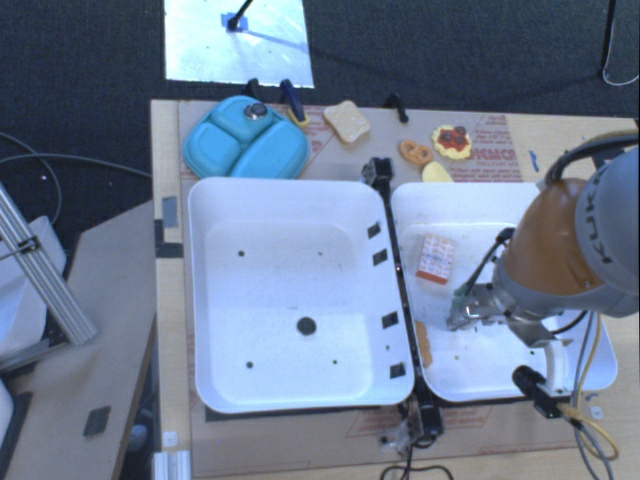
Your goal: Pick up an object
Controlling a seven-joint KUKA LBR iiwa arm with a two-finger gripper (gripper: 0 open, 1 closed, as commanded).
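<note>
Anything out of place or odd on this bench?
Yes: several items lie outside the bins on the bench behind them: a blue divided plate, a toast slice, a pretzel and a small tart. Nothing looks spilled or damaged.

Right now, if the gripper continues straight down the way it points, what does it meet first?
Probably the bare floor of the right white bin; the gripper hangs over it, right of the small red-and-white packet. Depth is unclear.

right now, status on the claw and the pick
Claw low in right bin, finger state unclear. Small red-and-white packet lies free just above it, not gripped. Orange piece by the divider. Nothing blocking.
</note>
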